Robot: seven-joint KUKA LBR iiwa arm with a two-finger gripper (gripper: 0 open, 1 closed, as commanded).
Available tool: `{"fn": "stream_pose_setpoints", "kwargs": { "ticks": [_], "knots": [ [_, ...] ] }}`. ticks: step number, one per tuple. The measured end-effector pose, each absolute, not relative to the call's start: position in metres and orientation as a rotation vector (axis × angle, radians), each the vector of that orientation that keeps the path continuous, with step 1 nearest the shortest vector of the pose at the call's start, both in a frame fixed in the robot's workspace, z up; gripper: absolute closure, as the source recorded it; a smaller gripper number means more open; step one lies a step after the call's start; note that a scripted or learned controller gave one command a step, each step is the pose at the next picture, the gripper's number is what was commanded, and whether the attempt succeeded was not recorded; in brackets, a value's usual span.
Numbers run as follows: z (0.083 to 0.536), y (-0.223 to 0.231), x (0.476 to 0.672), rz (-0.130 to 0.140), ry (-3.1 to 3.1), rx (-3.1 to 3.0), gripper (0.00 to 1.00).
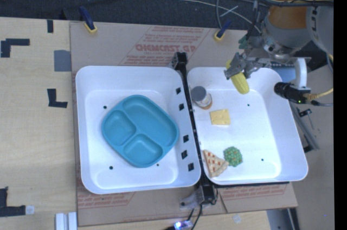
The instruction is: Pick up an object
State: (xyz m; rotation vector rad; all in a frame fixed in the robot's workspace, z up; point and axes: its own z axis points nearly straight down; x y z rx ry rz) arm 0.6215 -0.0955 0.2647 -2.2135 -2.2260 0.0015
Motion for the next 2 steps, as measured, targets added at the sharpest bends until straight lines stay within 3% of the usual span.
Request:
{"fn": "stream_pose_setpoints", "kwargs": {
  "ticks": [2],
  "knots": [
    [0.253, 0.022, 0.58, 0.003, -2.226, -2.212, 1.0]
  ]
}}
